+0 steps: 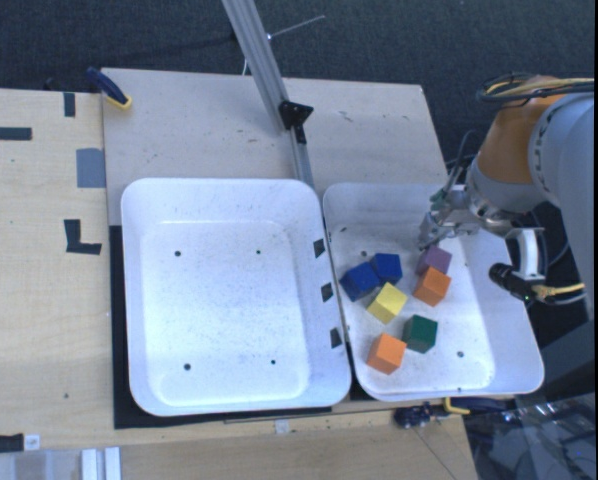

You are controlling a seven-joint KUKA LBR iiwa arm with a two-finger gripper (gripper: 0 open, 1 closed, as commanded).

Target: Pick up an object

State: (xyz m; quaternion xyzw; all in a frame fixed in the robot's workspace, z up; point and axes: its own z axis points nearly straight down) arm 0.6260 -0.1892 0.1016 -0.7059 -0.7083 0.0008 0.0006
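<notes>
Nearest the camera, along the bench's front edge, sat the right-hand bin (499,368), taken here as the landmark. All the blocks lay inside it. An orange cube (386,352) rested toward its front, with a green cube (420,332) just beside it on the arm's side. Nearer the bin's middle lay a yellow cube (387,301), touching or nearly touching two blue cubes (361,280) (387,266) on the side toward the left-hand bin (219,288). A second orange cube (432,286) sat against a purple cube (435,260), both toward the bin's far half. The gripper (441,230) hung over that far half, just above the purple cube; whether it was released or clenched could not be told, and no block was visibly in its grasp. The arm (539,158) entered from beyond the bin's right rim.
</notes>
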